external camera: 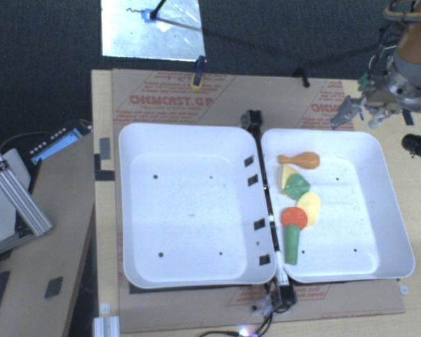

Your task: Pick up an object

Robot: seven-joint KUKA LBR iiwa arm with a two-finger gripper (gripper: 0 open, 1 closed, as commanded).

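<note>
Tool (358,112) is seen at upper right of frame, above the right bin's (389,209) far rim, fingers spread wide, nothing held. Toy drumstick (299,161) lies down-left of it, long axis left-right, nearest of the clustered toys.

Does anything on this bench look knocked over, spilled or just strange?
Nothing looks spilled or broken. The toys are bunched along the right bin's inner edge: a brown drumstick-like piece, a green piece, a yellow one and a red-topped green piece. The gripper hangs above that bin's far rim.
</note>
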